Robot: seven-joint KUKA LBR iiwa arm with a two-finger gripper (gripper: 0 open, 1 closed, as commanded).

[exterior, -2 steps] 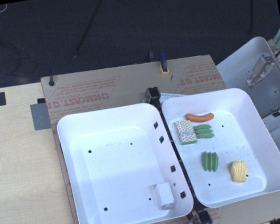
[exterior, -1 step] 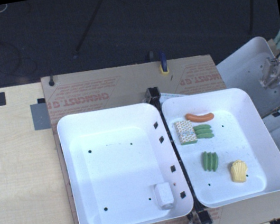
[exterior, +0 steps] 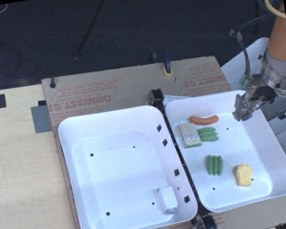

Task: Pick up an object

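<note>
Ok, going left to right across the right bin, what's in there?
Checkered block → sausage → yellow corn → gripper over the bin's right edge. The two green pieces overlap those in order, so I skip them.

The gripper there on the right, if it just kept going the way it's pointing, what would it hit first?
Probably the orange sausage: the gripper points left over the right bin. Its height is unclear, so it might meet the bin floor first.

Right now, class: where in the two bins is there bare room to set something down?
Left bin: bare floor everywhere but the white block at its lower right. Right bin: crowded around the sausage, patterned block and green pieces; bare along the bottom left.
</note>
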